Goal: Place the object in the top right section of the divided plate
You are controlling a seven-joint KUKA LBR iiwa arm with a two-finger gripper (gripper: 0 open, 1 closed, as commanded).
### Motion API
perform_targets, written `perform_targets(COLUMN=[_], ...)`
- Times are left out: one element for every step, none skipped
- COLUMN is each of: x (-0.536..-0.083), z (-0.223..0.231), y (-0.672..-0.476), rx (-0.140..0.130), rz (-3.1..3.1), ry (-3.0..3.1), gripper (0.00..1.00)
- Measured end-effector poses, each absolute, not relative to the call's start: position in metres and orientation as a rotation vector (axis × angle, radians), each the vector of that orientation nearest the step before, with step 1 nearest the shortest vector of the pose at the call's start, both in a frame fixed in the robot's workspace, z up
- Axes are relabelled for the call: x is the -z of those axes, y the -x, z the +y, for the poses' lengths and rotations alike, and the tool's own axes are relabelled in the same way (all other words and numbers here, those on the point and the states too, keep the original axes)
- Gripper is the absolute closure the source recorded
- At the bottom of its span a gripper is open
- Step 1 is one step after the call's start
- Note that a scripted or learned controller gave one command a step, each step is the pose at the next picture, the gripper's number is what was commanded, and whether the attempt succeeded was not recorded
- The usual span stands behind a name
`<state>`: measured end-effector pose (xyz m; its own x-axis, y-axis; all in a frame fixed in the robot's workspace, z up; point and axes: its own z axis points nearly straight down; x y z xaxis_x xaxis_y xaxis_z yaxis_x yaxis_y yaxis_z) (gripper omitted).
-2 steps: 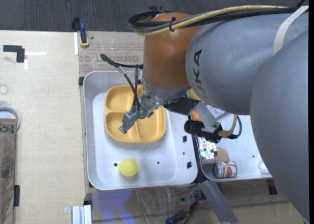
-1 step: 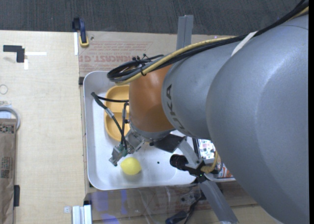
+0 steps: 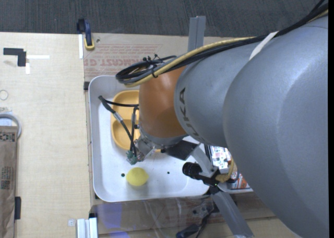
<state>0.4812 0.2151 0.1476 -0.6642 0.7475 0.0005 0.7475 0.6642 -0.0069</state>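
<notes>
Loomed large over the white bin (image 3: 96,127), the grey arm (image 3: 261,106) with its orange band (image 3: 159,106) hiding most of the yellow divided plate (image 3: 122,122). Gripper (image 3: 134,153) low by the plate's near edge; impossible to tell its state from here. Yellow ball (image 3: 137,176) lay apart on the bin floor, just below the gripper. Black cables (image 3: 141,70) looped above; printed packaging (image 3: 224,166) beside the arm.
</notes>
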Motion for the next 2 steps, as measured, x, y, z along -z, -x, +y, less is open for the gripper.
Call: perform_targets(x=[-0.196,-0.192], z=[0.199,0.214], y=[-0.495,-0.478], rx=[-0.005,-0.007], rz=[-2.644,-2.738], ry=[1.697,1.537], gripper=[1.0,1.0])
